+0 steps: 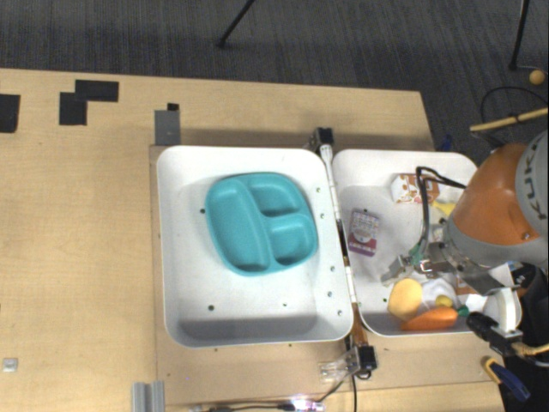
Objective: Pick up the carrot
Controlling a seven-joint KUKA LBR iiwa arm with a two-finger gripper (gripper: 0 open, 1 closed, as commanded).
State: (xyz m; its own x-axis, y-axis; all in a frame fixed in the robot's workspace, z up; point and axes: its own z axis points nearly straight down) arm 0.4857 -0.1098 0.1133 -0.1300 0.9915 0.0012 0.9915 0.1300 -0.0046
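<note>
two shallow white plastic bins with rounded corners are seen side by side on a pale wooden bench [77, 230]. the left bin [184, 316] holds a teal divided plate [260, 221], smooth and matte, moulded with one long compartment and two smaller ones, and set at a tilt to the bin's walls. the right bin [369, 187] is partly covered by the arm [502, 204], whose glossy orange band and grey housing are seen at the right side.

the carrot [431, 318], a smooth, tapered orange piece, is found lying against the near wall of the right bin, its length running along that wall. a round yellow lemon-like fruit [406, 297] is touching it just above on the left. a small packet with a purple label [364, 233] lies flat toward the bin's left wall, and a crumpled white and orange wrapper [405, 189] lies near the far wall.

the gripper [410, 264], of bare metal, is seen just above the yellow fruit, near the carrot but apart from it. whether its fingers are wide or narrow cannot be told, and nothing is seen between them. a thin black cable loops over the wrist.
</note>
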